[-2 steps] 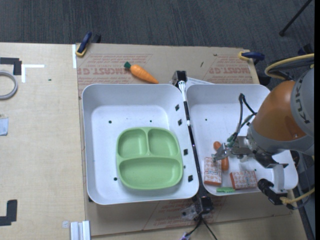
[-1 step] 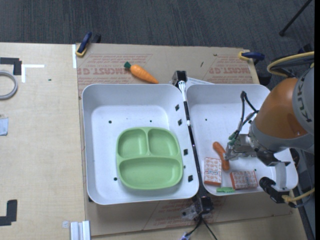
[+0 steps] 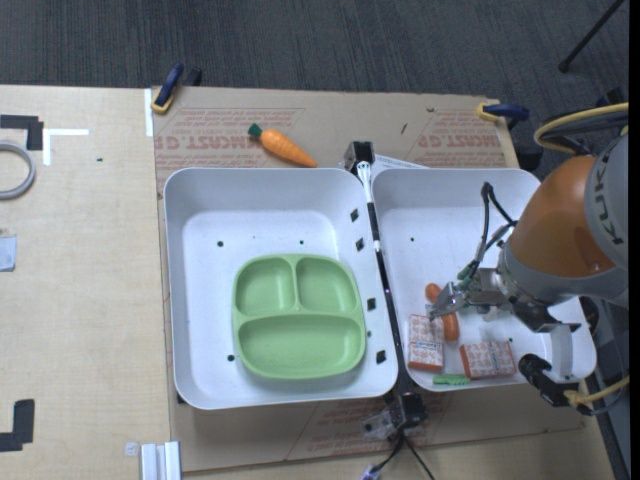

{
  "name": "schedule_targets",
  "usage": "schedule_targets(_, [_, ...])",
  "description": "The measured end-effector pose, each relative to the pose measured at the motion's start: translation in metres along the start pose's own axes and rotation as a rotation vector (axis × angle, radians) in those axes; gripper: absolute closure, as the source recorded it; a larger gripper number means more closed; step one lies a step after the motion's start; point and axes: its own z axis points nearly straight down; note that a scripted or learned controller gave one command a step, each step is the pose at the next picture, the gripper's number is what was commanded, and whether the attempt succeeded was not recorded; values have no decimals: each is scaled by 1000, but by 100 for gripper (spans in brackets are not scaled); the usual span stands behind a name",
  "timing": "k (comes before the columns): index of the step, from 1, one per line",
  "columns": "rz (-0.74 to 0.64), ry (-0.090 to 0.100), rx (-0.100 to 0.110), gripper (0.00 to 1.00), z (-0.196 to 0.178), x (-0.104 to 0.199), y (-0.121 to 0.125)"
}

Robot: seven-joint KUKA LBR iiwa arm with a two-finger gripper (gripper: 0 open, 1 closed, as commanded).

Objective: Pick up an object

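In the camera view, two shallow white plastic bins sit side by side on a sheet of brown cardboard printed with red lettering (image 3: 330, 126). The left bin (image 3: 200, 218) fills the middle of the frame and holds a pale green plastic plate divided into three compartments (image 3: 298, 316), lying flat towards the bin's lower half. The right bin (image 3: 430, 203) lies in the right half of the frame.

The grey arm with its orange band (image 3: 560, 233) reaches in from the right edge, over the right bin. Its two-finger gripper (image 3: 447, 306) points towards the left, low over the lower left part of that bin. An orange-red sausage-shaped toy (image 3: 451, 326) lies just below the fingertips, and a small orange round piece (image 3: 432, 291) sits just above and to the left of them; whether either is touched cannot be told. Whether the jaws are spread or closed cannot be told at this size.

Below the gripper, near the bin's lower rim, lie two small red-and-white printed packets, one at the left (image 3: 425, 343) and one to its right (image 3: 487, 359), with a thin green strip (image 3: 452, 378) between them at the bottom edge.

Outside the bins, an orange toy carrot with a green top (image 3: 283, 146) rests on the cardboard in the upper middle of the frame. A blue clamp (image 3: 168, 88) grips the cardboard's upper left corner.
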Motion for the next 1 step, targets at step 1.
schedule_targets(1, [3,0,-2,100,-10,0,1])
